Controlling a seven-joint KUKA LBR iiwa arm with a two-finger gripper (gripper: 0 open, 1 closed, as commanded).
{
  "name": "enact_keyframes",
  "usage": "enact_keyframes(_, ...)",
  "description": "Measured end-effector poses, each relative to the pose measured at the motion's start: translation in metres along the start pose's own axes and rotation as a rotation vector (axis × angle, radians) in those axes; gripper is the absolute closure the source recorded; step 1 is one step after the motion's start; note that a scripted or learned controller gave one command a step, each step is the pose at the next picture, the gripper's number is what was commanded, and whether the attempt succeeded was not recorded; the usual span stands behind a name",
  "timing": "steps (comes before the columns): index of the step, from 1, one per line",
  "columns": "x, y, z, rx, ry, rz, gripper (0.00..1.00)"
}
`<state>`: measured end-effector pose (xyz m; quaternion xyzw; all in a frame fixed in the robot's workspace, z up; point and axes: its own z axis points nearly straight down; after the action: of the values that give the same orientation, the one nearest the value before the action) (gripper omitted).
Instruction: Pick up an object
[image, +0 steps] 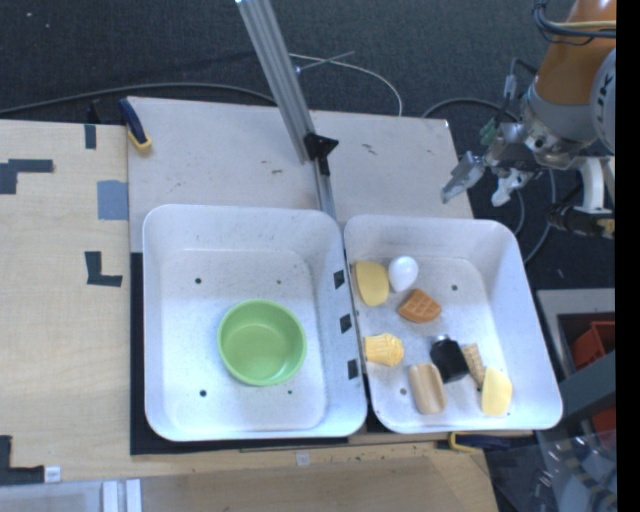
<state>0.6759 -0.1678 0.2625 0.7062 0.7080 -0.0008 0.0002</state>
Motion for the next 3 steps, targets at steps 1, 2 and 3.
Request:
enact_keyframes(1,0.0,0.0,0.0,0.001,0.0,0.0,0.0)
enact_keyframes(2,0.003,-0.003,0.065,0.006,0.001,0.0,0.0)
enact_keyframes(3,0.007,-0.002,0.109,0.005,0.001,-0.001,0.0)
